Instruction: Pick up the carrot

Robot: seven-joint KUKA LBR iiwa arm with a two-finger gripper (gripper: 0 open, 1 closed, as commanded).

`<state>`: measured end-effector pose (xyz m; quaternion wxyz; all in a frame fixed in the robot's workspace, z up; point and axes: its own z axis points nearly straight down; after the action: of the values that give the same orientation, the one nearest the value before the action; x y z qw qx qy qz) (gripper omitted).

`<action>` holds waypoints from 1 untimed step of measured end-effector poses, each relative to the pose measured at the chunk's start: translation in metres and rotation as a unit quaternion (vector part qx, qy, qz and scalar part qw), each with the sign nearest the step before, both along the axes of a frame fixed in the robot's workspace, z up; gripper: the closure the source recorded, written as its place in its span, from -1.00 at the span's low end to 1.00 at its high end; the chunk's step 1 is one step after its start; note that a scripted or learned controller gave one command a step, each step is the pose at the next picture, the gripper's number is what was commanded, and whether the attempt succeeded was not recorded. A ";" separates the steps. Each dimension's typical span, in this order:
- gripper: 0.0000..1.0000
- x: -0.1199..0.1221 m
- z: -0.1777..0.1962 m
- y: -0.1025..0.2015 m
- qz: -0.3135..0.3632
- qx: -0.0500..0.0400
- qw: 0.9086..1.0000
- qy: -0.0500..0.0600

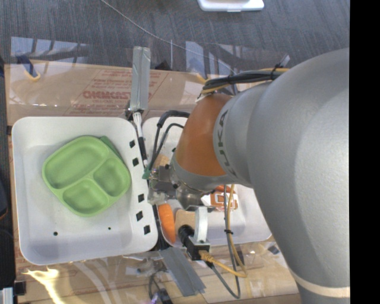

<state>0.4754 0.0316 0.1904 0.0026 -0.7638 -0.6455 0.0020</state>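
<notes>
Arm seen reaching low over right bin, hiding most of it. Carrot lay at that bin's left wall, near front, just beside gripper. Green tray sat in left bin.

Arm covers most of right bin; contents under it can't be made out. Carrot partly hidden by wrist hardware, only orange end visible. Fingers not discernible. Arm cut off at right and bottom edges. White object cropped at top edge.
</notes>
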 end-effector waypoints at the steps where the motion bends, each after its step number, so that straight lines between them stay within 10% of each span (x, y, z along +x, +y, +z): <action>1: 1.00 0.000 0.000 0.026 -0.078 -0.001 0.997 -0.001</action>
<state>0.4756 0.0575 0.1908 0.0013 -0.8121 -0.5835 0.0015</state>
